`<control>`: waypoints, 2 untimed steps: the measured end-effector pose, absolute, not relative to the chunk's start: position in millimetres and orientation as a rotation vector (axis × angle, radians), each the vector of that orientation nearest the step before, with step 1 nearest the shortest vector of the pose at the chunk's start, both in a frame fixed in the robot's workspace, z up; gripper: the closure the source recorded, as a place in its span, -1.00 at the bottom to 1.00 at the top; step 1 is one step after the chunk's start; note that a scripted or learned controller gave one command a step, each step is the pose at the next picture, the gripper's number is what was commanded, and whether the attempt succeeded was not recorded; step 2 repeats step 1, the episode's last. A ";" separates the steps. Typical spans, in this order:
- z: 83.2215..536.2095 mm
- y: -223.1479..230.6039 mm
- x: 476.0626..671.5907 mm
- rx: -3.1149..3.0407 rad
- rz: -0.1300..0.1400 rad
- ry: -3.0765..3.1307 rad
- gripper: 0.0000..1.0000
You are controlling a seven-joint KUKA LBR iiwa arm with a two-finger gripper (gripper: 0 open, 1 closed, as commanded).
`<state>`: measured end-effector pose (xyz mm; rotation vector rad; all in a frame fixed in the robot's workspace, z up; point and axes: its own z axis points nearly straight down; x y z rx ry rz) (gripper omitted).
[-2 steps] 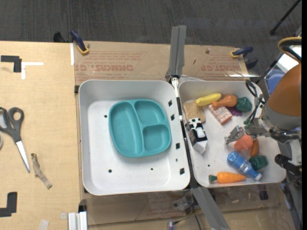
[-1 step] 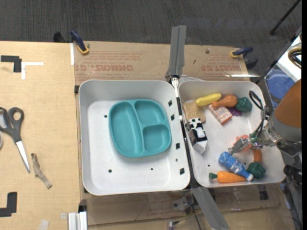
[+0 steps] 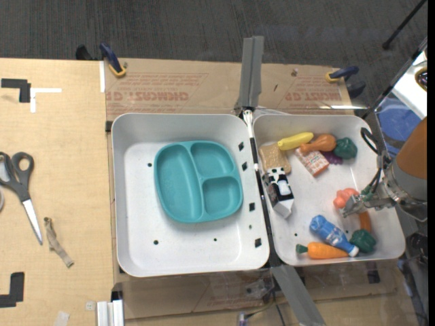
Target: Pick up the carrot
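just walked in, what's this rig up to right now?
A KUKA arm is reaching in from the right over the right bin, which is full of toy food. Its gripper hangs low near a pink toy at the bin's right side. The carrot it is meant to pick up lies along the bin's near edge, beside a blue bottle, apart from the gripper. The left bin holds a teal divided plate.

Tan wooden counter (image 3: pixel 61 182), cardboard sheet (image 3: pixel 177 94) clamped along the far edge. Two shallow white bins side by side: left bin (image 3: pixel 129 202), right bin (image 3: pixel 306 229). Grey-handled scissors (image 3: pixel 20 189) at far left, strap scrap (image 3: pixel 58 243) just beside.
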<state>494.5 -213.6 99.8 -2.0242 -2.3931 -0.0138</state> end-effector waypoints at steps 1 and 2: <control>142.6 -147.1 477.7 -2.181 0.003 -2.255 1.00; 142.6 -147.1 477.7 -2.181 0.003 -2.255 1.00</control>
